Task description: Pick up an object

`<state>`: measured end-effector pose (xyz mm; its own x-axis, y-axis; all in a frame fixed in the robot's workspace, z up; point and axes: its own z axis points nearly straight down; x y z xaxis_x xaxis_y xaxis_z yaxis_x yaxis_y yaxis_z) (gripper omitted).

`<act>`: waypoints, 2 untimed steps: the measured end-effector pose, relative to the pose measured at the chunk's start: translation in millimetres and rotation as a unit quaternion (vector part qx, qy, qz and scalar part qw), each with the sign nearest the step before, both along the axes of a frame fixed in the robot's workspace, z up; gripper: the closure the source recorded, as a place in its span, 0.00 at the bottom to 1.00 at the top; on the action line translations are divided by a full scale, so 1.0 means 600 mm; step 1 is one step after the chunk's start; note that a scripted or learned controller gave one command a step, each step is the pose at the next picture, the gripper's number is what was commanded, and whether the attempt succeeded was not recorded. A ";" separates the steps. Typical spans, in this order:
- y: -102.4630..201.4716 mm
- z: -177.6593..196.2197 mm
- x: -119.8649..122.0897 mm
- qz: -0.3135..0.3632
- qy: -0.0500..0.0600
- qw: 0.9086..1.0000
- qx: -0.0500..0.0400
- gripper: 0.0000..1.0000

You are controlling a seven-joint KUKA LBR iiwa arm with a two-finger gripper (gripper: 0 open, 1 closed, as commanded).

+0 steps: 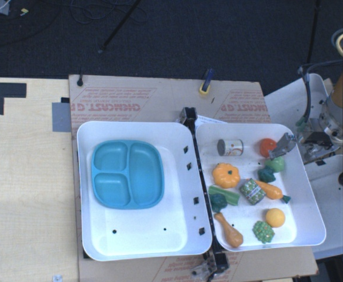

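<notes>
A pale wooden bench [24, 175] is filling the left of the frame, with a sheet of printed cardboard [159, 101] lying on it under two white bins; dark carpet [159, 28] with loose cables is running along the top. The left bin [136, 234] is holding a blue divided plate [127, 174]. The right bin [303, 216] is holding the toys: a small can [230, 147] lying on its side with its long axis across the frame, a tomato [267, 146], a pumpkin [226, 175], a carrot [269, 190] slanting down to the right, a drumstick [229, 230] slanting from upper left to lower right, and a lemon [275, 217] beside a green corn piece [263, 232]. The gripper [284, 144] is reaching in from the right edge, hanging at the bin's upper right just beside the tomato; whether its fingers are spread or pressed together cannot be told.
</notes>
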<state>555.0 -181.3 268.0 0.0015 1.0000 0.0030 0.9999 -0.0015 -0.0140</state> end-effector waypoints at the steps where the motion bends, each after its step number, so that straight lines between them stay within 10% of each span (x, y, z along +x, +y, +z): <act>1: 0.000 0.011 0.003 0.001 -0.006 1.000 -0.001 0.00; 2: -0.007 -0.070 0.015 0.001 -0.004 1.000 -0.001 0.00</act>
